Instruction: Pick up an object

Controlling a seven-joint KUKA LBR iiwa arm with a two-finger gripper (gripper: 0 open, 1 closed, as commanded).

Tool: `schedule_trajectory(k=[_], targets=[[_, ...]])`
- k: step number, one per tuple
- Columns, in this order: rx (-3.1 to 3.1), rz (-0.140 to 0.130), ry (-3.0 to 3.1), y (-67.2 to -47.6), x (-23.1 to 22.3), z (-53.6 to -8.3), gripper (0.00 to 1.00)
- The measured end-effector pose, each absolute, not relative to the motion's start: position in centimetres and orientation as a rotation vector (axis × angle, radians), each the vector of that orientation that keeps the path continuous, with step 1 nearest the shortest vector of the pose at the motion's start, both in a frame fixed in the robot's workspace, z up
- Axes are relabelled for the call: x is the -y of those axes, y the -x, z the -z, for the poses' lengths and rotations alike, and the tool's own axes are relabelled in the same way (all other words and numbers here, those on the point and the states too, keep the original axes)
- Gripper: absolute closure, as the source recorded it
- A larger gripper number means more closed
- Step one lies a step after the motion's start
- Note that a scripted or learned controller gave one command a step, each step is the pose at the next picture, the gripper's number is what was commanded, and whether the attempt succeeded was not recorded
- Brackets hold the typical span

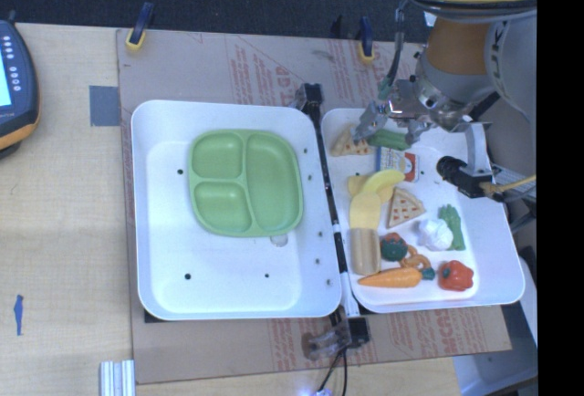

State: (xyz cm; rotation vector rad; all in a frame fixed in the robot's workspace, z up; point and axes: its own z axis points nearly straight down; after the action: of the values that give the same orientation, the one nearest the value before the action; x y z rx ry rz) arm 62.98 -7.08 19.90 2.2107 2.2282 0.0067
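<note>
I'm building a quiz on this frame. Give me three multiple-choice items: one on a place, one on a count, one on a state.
1. Where does the green plate lie?
A. left bin
B. right bin
C. on the bare bench

2. How many compartments has the plate?
A. two
B. three
C. five

3. How does the gripper stand?
A. over the plate
B. above the bench outside both bins
C. over the far end of the right bin

Answers: 1 A, the plate sits in the left bin. 2 B, its ridges mark off three wells. 3 C, it hangs above the toy food there.
</note>
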Motion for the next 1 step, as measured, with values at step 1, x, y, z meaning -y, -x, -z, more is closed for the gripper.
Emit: schedule_trajectory(k=[1], targets=[[-2.226, 0.011, -2.226, -58.30, 11.01, -17.07, 0.00]])
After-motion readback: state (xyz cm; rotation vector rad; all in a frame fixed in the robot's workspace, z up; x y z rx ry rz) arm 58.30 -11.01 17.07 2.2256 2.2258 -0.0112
